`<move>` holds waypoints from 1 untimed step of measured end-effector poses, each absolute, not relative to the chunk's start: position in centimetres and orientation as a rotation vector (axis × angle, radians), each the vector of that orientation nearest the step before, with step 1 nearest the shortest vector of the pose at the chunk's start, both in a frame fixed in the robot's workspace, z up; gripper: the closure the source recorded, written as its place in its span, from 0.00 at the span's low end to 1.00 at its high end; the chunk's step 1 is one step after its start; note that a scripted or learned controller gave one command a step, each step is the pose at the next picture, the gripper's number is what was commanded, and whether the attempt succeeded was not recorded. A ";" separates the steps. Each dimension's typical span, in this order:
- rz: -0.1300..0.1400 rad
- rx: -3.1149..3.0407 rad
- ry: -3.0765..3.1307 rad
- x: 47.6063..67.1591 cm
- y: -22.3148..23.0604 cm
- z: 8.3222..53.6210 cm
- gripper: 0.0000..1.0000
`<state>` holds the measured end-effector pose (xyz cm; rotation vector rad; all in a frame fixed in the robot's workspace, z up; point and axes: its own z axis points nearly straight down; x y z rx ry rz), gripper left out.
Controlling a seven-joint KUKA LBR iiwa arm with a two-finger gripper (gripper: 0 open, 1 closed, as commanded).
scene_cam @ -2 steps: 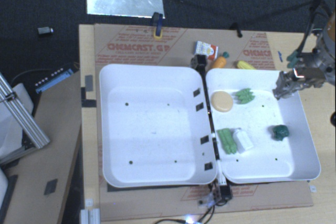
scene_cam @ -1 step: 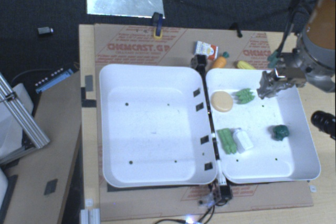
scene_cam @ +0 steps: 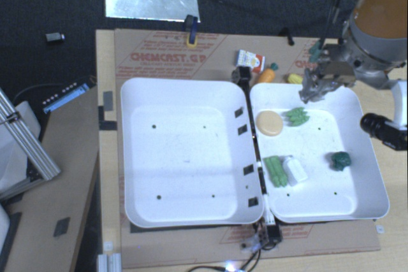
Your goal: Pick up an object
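Your two-finger gripper (scene_cam: 310,96) hangs over the far rim of the right-hand shallow white plastic bin (scene_cam: 366,191); its dark fingertips point down towards the bin floor, but they blur into one grey mass, so you cannot tell whether they are spread or pressed together, and nothing shows between them; just below and to the left of the tips lies a crinkled light-green leafy toy (scene_cam: 296,116), near but apart from them; touching that toy's left edge sits a flat round tan disc like a biscuit (scene_cam: 269,123), close to the bin's inner wall; nearer you, a ridged green block shaped like a bundle of beans (scene_cam: 275,171) lies beside a small white rectangular block (scene_cam: 294,171), the two touching along their long sides; a dark-green knobbly broccoli-like piece (scene_cam: 340,160) rests alone towards the bin's right wall; the left-hand shallow white plastic bin (scene_cam: 137,137) adjoins the right one along a hinged seam of black clips; behind the bins, on the brown printed cardboard sheet (scene_cam: 166,54), you see a small orange carrot-shaped toy (scene_cam: 267,75), a small yellow piece (scene_cam: 294,79) and a white-and-red carton (scene_cam: 248,59); above the gripper rises the grey arm with its orange band (scene_cam: 382,3).
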<state>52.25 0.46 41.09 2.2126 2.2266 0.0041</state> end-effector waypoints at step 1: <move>0.012 2.206 2.233 51.1 8.0 46.2 1.00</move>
